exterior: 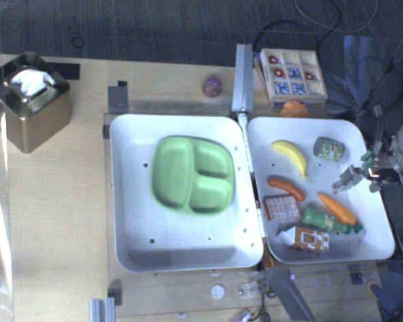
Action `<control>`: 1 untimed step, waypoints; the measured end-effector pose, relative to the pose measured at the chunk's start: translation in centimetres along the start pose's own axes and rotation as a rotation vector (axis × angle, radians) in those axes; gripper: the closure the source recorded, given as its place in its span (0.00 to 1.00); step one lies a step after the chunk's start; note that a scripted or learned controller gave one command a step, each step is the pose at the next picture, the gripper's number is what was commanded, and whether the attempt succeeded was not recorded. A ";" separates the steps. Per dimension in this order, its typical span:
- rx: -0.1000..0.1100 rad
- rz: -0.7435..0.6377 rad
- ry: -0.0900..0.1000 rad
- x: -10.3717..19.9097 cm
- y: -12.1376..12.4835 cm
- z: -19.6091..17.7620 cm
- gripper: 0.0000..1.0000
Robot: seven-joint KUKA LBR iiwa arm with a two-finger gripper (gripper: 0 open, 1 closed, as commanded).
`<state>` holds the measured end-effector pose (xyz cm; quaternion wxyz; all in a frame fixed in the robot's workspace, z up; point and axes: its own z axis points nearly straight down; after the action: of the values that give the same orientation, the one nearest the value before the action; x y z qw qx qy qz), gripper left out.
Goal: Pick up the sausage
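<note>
The sausage (285, 186), a reddish-brown link, lies in the middle of the right bin (383, 247), just above a small red-and-white box (282, 208). My gripper (352, 171) hangs over the right side of that bin, to the right of the sausage and clear of it. Its fingers are spread apart, one grey fingertip (338, 183) pointing down-left, with nothing between them.
The right bin also holds a banana (290, 156), a can (329, 148), a carrot (337, 208), a green bottle (329, 221) and a carton (309, 239). A green divided plate (191, 173) sits in the left bin (131, 247). A tic-tac-toe board (292, 76) and a tissue box (30, 102) stand outside the bins.
</note>
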<state>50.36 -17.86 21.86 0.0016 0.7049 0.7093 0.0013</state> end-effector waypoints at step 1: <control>-0.004 -0.192 -0.001 3.1 2.3 11.0 0.00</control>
<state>52.66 -14.71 10.83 0.0032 0.6335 0.7737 0.0022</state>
